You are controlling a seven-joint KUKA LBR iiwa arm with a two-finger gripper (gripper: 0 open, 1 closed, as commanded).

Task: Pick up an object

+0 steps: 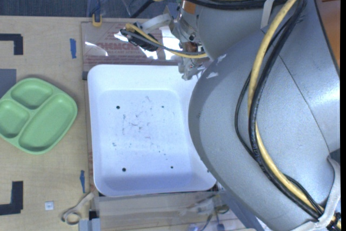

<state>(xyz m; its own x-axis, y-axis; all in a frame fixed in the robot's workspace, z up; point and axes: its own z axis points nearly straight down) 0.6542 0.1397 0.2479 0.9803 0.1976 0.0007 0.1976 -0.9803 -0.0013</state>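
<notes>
Bulky grey arm (270, 111) looming close on the right, white bin (102, 89) beneath it with a scuffed floor, green divided plate (35, 114) off left on the bench (43, 35), no telling the gripper's state, nor where any object to pick lies

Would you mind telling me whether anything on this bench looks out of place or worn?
The green divided plate sits on the bench left of the white bin, outside it and turned at an angle. The bin's floor shows faint scuff marks and a few dark dots. The arm covers the view's right side.
</notes>
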